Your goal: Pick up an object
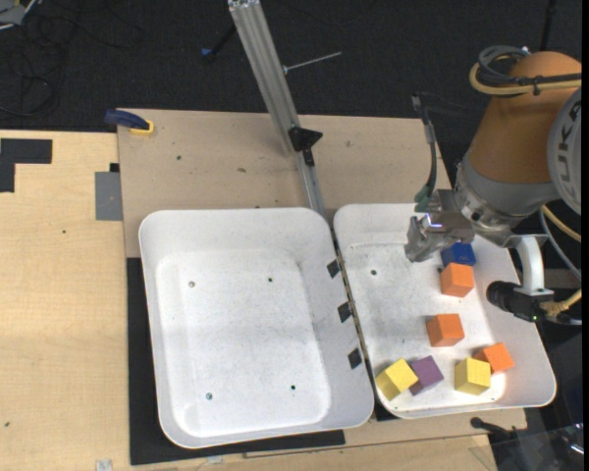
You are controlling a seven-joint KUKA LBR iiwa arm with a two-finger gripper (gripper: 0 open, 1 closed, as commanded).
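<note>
Gripper point(424, 235) over right bin point(385, 226), upper part; jaw state: can't tell. Blue cube point(461, 254) just at its 3 o'clock, touching orange cube point(457, 279) at 6; cubes, no long axis. Other blocks crowd bin's 5 o'clock corner; open floor toward 9 o'clock wall

Two bins point(177, 263); seven blocks point(445, 329).

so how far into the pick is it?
Done: nothing looks lifted; every foam cube sits on the right-hand white bin. In hand: the claw hangs low at that bin's far end, beside the blue foam cube and an orange foam cube. Left: grasp and lift.
</note>
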